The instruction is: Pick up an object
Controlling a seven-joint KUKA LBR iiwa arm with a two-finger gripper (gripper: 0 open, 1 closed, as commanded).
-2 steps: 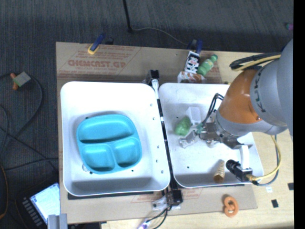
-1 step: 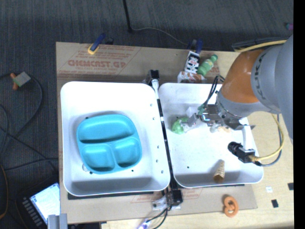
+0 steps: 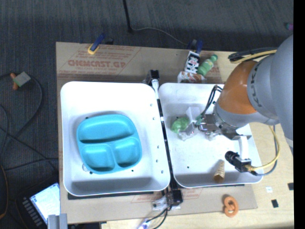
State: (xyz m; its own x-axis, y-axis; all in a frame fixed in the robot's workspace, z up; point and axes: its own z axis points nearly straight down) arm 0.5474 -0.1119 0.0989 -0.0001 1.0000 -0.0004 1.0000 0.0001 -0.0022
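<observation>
Left, blue tray (image 3: 109,143) in bin (image 3: 71,104), right bin (image 3: 200,173) green object (image 3: 180,124), cork (image 3: 219,170), jaws' state unclear.

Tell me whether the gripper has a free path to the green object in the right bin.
Probably yes. The gripper sits low in the right bin, just beside the green object, and nothing stands between them. Some clear wrapping beside the object might interfere.
</observation>
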